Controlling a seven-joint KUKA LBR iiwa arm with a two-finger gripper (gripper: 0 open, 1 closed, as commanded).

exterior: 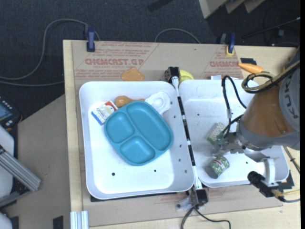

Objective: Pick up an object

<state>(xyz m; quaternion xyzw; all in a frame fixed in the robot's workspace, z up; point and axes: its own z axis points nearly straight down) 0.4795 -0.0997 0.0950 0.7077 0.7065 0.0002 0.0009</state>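
Observation:
In the right bin (267, 175), a small green-speckled can (218, 166) lies on its side near the front wall. A pale speckled packet (215, 131) lies a little behind it. My gripper (223, 145) reaches in from the right and hangs low between these two things, just above the can. The grey arm with its orange band (266, 116) covers the right part of this bin. Nothing shows as held.
The left bin (95, 175) holds a blue divided tray (138, 131), a small white packet (103, 112), a brown lump (123, 100) and a white scoop (158, 100). On the bench behind the bins lie an orange piece (132, 74), a yellow thing (185, 75) and a carrot-like thing (251, 67).

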